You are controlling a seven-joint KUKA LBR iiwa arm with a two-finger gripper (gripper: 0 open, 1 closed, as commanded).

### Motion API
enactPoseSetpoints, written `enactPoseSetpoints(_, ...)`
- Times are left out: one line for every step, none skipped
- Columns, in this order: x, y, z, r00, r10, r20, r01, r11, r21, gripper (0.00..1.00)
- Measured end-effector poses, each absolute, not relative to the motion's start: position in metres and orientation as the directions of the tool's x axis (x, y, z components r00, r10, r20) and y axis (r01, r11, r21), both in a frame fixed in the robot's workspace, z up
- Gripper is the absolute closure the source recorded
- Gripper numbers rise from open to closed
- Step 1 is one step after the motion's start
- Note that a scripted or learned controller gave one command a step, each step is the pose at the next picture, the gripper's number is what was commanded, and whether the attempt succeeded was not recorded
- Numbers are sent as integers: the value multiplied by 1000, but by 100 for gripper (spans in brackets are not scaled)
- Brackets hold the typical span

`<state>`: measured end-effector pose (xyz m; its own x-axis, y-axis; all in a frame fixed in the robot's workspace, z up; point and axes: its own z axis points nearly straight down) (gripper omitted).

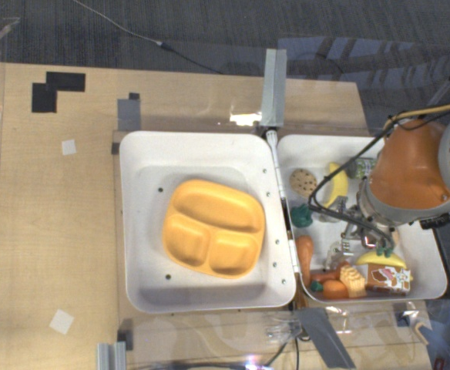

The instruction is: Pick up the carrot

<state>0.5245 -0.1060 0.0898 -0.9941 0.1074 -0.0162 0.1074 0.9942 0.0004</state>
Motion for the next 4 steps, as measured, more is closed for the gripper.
enactPoseSetpoints(553, -98, 118, -986, 164, -11, 164, 986, 2, 0)
enactPoseSetpoints(501, -85, 90, -998, 57, -20, 57, 998, 0, 0)
enactPoseSetpoints(504, -84, 103, -998, 52, -27, 52, 999, -1, 100)
enactPoseSetpoints(490, -44, 187, -961, 276, -11, 276, 961, 4, 100)
